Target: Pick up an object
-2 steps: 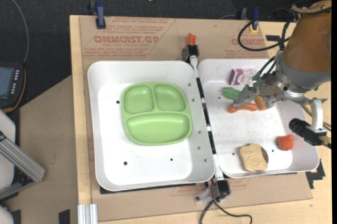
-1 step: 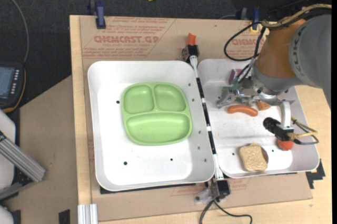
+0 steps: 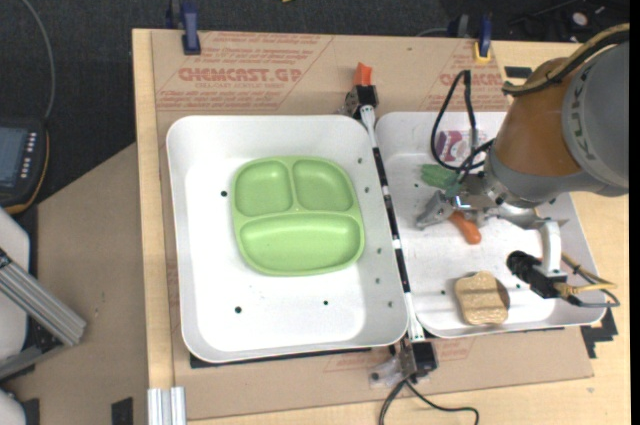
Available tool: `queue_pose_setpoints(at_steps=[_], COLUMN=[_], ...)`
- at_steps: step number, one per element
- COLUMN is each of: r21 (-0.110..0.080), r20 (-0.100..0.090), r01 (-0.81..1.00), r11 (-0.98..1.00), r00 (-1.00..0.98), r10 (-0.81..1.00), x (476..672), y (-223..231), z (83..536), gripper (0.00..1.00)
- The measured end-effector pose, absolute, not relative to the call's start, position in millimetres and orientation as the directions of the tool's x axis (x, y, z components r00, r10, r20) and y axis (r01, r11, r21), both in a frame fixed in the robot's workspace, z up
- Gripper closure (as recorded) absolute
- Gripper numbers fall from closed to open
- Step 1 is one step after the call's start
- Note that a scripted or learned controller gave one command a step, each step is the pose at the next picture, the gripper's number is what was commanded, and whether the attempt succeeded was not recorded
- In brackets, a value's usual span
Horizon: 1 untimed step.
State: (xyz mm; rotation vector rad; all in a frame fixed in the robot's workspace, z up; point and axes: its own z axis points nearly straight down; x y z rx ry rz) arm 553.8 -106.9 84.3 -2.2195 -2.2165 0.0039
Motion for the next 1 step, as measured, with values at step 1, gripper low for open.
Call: queue_pose_setpoints(at_steps=[1], r21=[0.002], r20=[0.000], r01=[1.000], r11=[-0.002], r00=[0.002], r10=[1.000], x=[556.3], y=[-107.2], z=[94.8], gripper=[1.00])
